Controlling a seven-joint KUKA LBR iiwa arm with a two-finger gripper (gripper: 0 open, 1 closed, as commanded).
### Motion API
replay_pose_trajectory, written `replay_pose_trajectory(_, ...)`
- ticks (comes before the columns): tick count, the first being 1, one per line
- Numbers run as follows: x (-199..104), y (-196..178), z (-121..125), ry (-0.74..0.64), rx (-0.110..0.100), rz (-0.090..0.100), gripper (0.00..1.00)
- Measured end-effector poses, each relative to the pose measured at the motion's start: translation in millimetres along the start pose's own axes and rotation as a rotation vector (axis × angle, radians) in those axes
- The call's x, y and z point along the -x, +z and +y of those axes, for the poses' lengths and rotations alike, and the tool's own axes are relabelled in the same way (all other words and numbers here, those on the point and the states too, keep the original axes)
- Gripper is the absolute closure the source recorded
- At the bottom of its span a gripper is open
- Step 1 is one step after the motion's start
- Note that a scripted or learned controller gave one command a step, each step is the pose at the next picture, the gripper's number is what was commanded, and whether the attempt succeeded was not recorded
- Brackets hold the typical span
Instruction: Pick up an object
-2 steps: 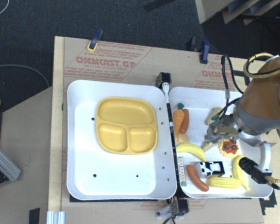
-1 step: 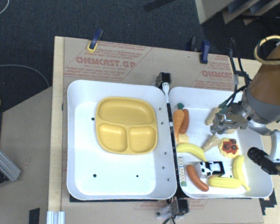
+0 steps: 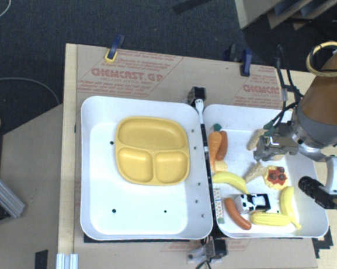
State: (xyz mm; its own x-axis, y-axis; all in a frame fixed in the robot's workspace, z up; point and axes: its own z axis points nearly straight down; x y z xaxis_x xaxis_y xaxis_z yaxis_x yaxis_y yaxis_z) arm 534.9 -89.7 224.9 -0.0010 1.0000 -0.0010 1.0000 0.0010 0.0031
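My end effector [image 3: 271, 147], finger state indiscernible, hovers in the right bin [image 3: 235, 120] just above the pizza slice [image 3: 275, 176], which lies right of the banana [image 3: 230, 179]; I should centre over it before descending.

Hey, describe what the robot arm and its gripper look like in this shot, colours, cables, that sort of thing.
The arm is bulky and rounded, with an orange-brown section above a grey wrist. Black cables run down along its left side towards the gripper, a small grey metal assembly. A loop of yellowish tubing sits near the top of the orange section. No markings are legible.
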Motion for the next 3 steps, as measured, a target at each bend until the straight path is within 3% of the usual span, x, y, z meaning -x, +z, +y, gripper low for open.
replay_pose_trajectory(2,-101,0,-32,-0.005,-0.006,0.004,1.0)
replay_pose_trajectory(3,-121,-8,-28,-0.002,-0.001,0.001,1.0)
